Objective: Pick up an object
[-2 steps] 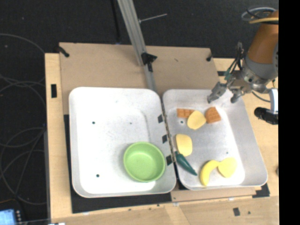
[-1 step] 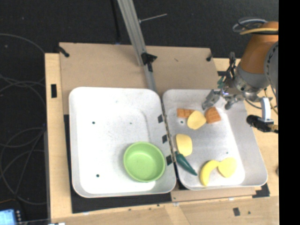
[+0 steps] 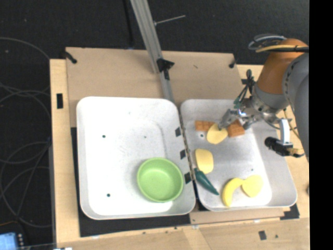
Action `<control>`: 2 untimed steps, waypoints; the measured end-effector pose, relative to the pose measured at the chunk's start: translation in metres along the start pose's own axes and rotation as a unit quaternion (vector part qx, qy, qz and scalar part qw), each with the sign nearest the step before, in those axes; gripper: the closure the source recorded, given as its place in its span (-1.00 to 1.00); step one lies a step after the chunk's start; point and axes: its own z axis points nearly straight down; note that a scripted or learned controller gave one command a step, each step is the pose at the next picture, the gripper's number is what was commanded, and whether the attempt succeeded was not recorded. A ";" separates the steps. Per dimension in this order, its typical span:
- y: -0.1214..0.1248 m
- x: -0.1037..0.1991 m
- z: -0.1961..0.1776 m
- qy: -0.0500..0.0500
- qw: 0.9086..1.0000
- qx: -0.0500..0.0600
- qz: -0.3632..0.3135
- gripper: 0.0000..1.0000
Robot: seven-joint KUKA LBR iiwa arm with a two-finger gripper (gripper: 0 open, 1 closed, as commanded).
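Observation:
My gripper (image 3: 235, 123) hangs low over the far part of the right bin (image 3: 270, 155). Its fingers stand open, spread on either side of an orange block (image 3: 237, 131) that sits just below them. A pale yellow rounded piece (image 3: 217, 135) lies against the left fingertip (image 3: 226, 124). A second orange block (image 3: 203, 125) lies further left. Nothing is lifted between the fingers.
The right bin also holds a yellow wedge (image 3: 204, 160), a dark green pepper-like piece (image 3: 206, 182), a yellow banana (image 3: 230, 191) and a yellow slice (image 3: 252, 185). A green bowl (image 3: 160, 179) sits in the left bin (image 3: 114, 134). A metal pole (image 3: 148, 30) rises behind the bins.

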 end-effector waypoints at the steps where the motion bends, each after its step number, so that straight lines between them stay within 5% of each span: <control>1: 0.002 -0.001 -0.015 -0.002 1.000 -0.004 -0.001 1.00; 2: 0.008 0.006 -0.066 0.001 1.000 -0.005 -0.001 1.00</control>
